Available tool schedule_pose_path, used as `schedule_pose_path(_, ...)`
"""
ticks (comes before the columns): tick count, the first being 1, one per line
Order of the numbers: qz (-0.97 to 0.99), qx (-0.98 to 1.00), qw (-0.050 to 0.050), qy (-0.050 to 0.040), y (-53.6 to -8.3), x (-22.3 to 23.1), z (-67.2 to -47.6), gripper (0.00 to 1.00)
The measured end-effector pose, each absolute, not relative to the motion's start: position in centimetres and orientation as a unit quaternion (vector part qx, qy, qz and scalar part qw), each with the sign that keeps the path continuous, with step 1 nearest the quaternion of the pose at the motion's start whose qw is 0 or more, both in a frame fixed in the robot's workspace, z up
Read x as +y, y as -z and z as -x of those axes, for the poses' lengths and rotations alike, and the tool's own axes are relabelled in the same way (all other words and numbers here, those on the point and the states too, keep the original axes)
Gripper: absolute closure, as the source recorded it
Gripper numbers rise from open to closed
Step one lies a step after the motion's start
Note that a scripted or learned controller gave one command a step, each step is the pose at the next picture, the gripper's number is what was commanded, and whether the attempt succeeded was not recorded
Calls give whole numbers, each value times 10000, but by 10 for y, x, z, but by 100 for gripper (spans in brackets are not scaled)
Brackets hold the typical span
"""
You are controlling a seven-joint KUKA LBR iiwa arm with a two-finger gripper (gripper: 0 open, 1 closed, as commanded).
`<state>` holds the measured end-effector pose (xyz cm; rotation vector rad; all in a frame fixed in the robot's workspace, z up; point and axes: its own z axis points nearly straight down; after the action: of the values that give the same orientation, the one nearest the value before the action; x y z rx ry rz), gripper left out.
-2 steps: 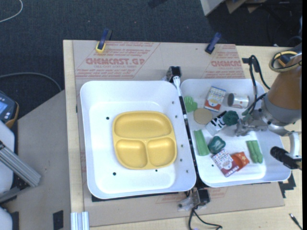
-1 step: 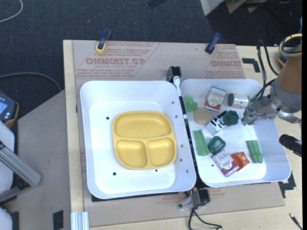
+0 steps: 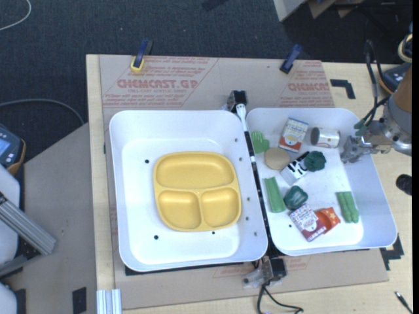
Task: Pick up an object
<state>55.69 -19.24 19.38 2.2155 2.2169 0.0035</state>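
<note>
On the brown cardboard-covered worktop (image 3: 196, 77) sit two shallow white bins side by side. The left bin (image 3: 131, 175) holds a yellow plastic plate (image 3: 196, 190) with three compartments, lying flat near its middle. The right bin (image 3: 373, 201) carries a scatter of small things. Near its top is a small orange-and-white carton (image 3: 294, 134), and just to its right a silver-grey cylinder (image 3: 325, 137) lying on its side. Below the carton lies a tan rounded lump (image 3: 277, 158), with a light green ribbed piece (image 3: 259, 142) up against the bin's left wall. A dark green lumpy object (image 3: 315, 161) sits beside a small black-and-white item (image 3: 294, 169). Lower down are a long green stick (image 3: 273, 194), a dark green wedge (image 3: 295, 195), a red-and-white crumpled packet (image 3: 314, 221), and a second green stick (image 3: 347, 206) off to the right.

The grey arm comes in from the right, and its gripper (image 3: 357, 149) is at the right bin's upper right edge, near the silver-grey cylinder. I cannot tell how the gripper is set, and nothing visibly sits in it.
</note>
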Motion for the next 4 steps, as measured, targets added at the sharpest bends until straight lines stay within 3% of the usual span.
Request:
schedule_pose_path(1, -7066, 7076, 36, -13, -227, -193, -558, 100)
schedule_pose_path(2, -7052, 7090, 19, -11, -220, -144, -581, 100)
schedule_pose_path(3, -7049, 7093, 17, -18, -215, -103, -621, 100)
schedule_pose_path(4, -7059, 7083, 24, -17, -228, -87, -639, 100)
